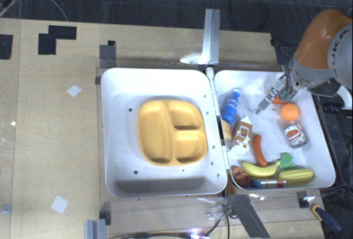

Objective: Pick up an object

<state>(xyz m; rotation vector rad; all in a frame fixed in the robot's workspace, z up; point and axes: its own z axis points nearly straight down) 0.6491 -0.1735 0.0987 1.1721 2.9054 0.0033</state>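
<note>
Fingers of the grey arm's gripper hung over the right white bin, just left of the small orange ball; whether they were spread or clenched could not be told, and nothing showed between them. Left of the ball stood a blue plastic bottle; right and below it, a small red-and-white can. By my judgement the approach step was in hand, and the next move called for descending squarely over one object.
</note>
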